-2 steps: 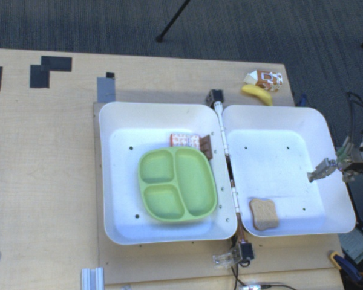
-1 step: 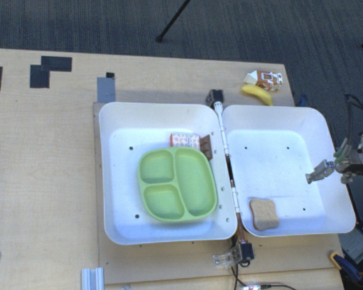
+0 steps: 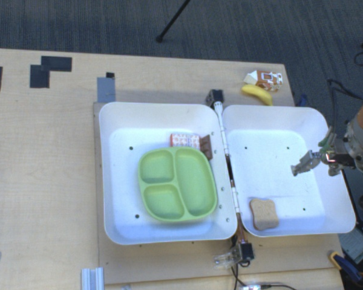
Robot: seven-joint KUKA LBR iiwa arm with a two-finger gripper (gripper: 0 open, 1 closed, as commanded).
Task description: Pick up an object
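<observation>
A tan sponge-like block (image 3: 264,213) lies in the right bin (image 3: 278,122), near its front left corner. In the left bin (image 3: 118,162) sits a green divided plate (image 3: 177,185). Behind the plate a small red-and-white box (image 3: 184,141) lies next to a brown item (image 3: 206,145). My gripper (image 3: 314,154) hangs over the right side of the right bin, up and to the right of the tan block and well apart from it. Its fingers (image 3: 302,165) stand open with nothing between them.
A banana (image 3: 257,93) and a small carton (image 3: 267,78) lie on the bench behind the right bin. A black clamp (image 3: 215,96) sits at the back of the ridge between the bins. A cable and connector (image 3: 239,255) lie at the front.
</observation>
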